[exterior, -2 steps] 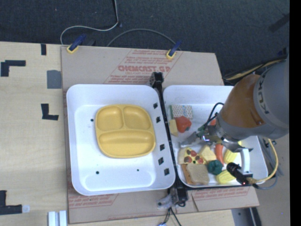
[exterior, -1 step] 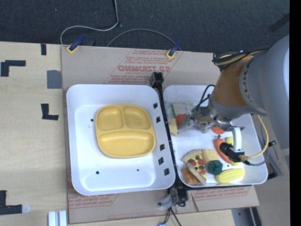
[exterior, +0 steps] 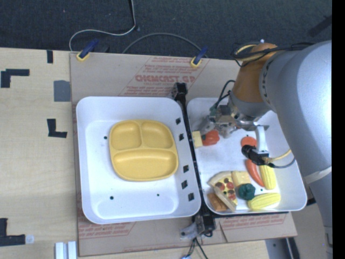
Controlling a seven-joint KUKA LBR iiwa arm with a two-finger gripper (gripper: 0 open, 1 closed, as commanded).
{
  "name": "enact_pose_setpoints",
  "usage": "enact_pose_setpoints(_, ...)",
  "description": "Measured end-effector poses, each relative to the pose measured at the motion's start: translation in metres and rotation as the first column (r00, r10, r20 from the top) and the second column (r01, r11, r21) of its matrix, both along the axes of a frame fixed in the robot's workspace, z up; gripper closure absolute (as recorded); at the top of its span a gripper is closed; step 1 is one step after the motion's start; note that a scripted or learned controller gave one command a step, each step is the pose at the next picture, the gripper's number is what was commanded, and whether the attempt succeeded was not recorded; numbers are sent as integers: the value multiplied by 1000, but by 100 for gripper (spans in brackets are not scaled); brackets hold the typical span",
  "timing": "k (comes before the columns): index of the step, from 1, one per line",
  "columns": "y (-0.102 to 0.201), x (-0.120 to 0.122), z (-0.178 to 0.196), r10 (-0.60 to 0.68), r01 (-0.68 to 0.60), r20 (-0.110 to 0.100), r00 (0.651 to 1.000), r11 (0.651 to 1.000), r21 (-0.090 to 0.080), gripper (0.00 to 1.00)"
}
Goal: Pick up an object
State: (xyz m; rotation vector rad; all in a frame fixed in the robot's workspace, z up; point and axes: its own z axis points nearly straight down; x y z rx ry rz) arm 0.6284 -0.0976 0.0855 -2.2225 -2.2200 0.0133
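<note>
Grey arm (exterior: 302, 101) loomed over right white bin (exterior: 291, 198); gripper (exterior: 215, 127) low by small red toy tomato (exterior: 211, 137), jaw state unclear, can't tell; nothing lifted yet, pick pending

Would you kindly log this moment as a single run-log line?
gripper: low in right bin, over red toy | grasp: cannot tell | yellow tray: left bin | pizza slice, corn: near edge
</note>
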Motion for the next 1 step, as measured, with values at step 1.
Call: enact_pose_setpoints(1, 1, 2, 12, 2, -2, 10, 1000, 1000, 2, 100)
